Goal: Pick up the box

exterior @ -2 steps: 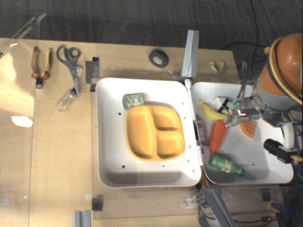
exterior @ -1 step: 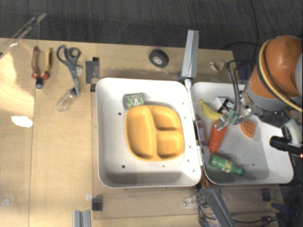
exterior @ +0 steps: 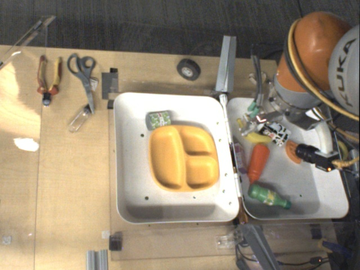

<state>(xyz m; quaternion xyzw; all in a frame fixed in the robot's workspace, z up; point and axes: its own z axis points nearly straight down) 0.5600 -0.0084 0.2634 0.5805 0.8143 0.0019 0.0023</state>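
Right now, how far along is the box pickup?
Done: nothing visibly. Under way: the gripper is low over the right bin, near the carrot. Left: the small green-labelled box lies in the left bin beside the yellow tray; reach, grip, lift.

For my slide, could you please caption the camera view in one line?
Arm's gripper over the right bin holding a carrot and green bottle; yellow tray in the left bin.
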